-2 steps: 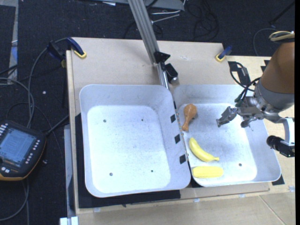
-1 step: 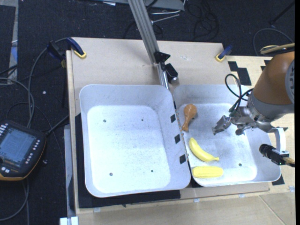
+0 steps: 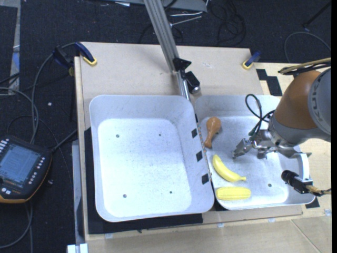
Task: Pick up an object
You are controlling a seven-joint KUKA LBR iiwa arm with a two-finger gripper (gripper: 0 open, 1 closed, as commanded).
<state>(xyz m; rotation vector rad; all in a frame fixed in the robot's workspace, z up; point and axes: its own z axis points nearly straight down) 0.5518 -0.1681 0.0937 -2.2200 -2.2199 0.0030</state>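
Note:
Three objects lie in the right bin point(image 3: 274, 186). A brown drumstick-shaped piece point(image 3: 211, 129) rests near the bin's upper left. A yellow banana point(image 3: 227, 170) lies along the left side, and a stubby yellow piece point(image 3: 233, 194) sits just below it by the front wall. My gripper point(image 3: 247, 149) hangs low over the middle of this bin, right of the banana and a short gap away from it. Nothing shows in its grasp. The grey arm with its orange band point(image 3: 295, 107) reaches in from the right.
The left bin point(image 3: 105, 115) sits beside the right one, sharing a raised divider point(image 3: 200, 146). A metal strut point(image 3: 166, 36) slants down to the bins' back edge. A teach pendant point(image 3: 18, 167) lies off the bench at the left.

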